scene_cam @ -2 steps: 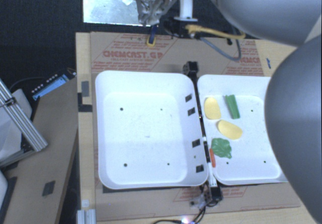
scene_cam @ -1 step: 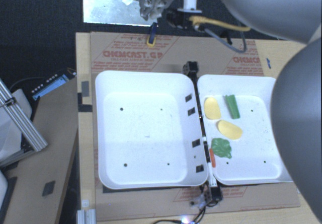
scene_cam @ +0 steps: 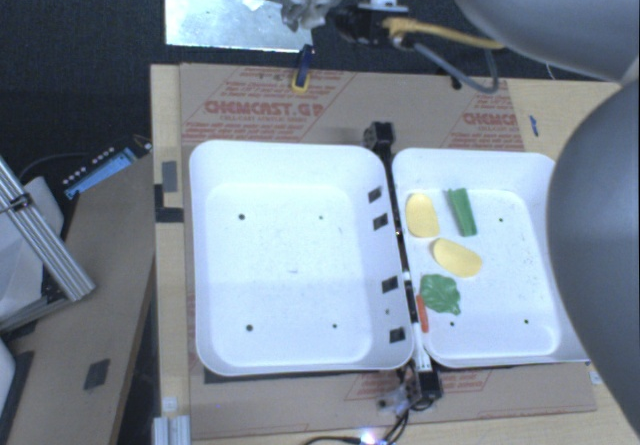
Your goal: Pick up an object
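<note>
The right bin holds several small items near its left side. A pale yellow piece lies beside a green stick. Below them sit a yellow oval and a green leafy piece. A thin orange piece rests against the bin's left wall. My gripper hangs high at the top of the view, beyond the bins' far edge and well left of the items, with nothing seen in it. The grey arm covers the right bin's right edge.
The left bin sits to the left, joined to the right one by black clips. Both bins rest on a cardboard sheet. A blue and yellow clamp stands at its far edge. An aluminium frame lies at the far left.
</note>
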